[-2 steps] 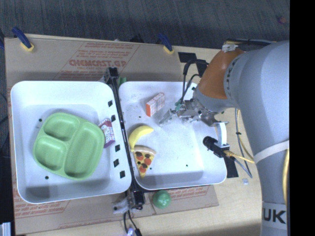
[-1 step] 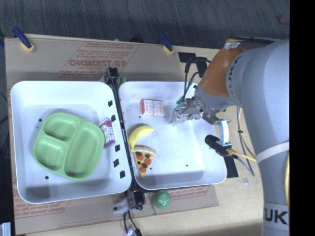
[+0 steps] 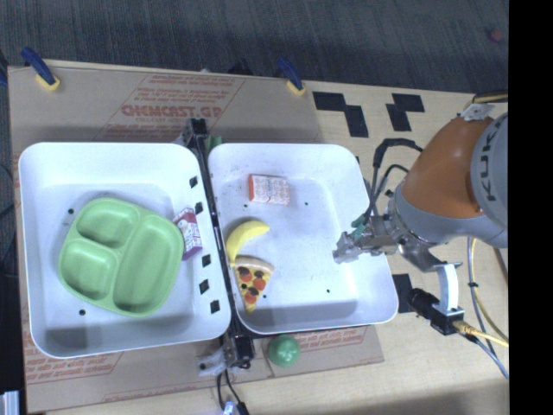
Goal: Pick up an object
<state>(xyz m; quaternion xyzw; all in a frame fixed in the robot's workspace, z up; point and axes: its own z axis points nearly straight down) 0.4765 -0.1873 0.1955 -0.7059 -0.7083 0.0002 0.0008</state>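
Hand (image 3: pixel 348 247) sat over the right bin's (image 3: pixel 346 164) right side, near the rim; can't tell its state, nothing visibly held. In that bin, well left of it: banana (image 3: pixel 244 234), pizza slice (image 3: pixel 251 280) just below it, small carton (image 3: pixel 269 189) above. Left bin (image 3: pixel 52 167) held a green divided plate (image 3: pixel 121 253) and a packet (image 3: pixel 189 233) against the divider. Green ball (image 3: pixel 282 349) lay on the table (image 3: pixel 449 370) below the bins.
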